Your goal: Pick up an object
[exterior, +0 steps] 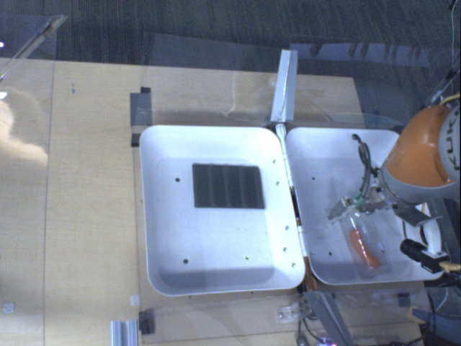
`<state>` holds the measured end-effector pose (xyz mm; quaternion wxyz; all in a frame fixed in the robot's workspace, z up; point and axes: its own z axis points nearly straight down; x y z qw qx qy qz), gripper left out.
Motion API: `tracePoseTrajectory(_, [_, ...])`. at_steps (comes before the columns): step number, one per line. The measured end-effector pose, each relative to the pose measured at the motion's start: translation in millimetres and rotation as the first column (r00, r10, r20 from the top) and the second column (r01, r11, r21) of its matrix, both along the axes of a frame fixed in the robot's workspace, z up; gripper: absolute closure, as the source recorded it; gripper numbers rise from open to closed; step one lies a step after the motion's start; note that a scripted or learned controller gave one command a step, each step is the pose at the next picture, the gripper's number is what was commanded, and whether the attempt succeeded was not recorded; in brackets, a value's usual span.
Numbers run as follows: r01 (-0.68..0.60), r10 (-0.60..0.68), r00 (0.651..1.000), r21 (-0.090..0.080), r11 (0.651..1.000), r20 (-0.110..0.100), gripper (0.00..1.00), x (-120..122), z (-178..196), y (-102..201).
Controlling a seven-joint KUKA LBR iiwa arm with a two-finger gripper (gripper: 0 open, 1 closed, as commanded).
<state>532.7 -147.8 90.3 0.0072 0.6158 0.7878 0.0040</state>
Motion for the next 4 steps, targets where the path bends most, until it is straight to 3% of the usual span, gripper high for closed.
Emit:
tracePoseTrajectory(1, [-0.135, 0.135, 0.99, -0.014, 0.991, 0.04, 0.0, -19, 8, -8])
tracePoseTrajectory(2, [-0.18, 0.18, 0.983, -0.019, 0.984, 0.045, 0.0, -25, 9, 6])
tracePoseTrajectory(3, [-0.177, 0.177, 0.984, -0.01, 0.984, 0.025, 0.0, -32, 4, 40])
tracePoseTrajectory(4, [-0.147, 0.147, 0.989, -0.004, 0.989, 0.007, 0.0, -3, 2, 58])
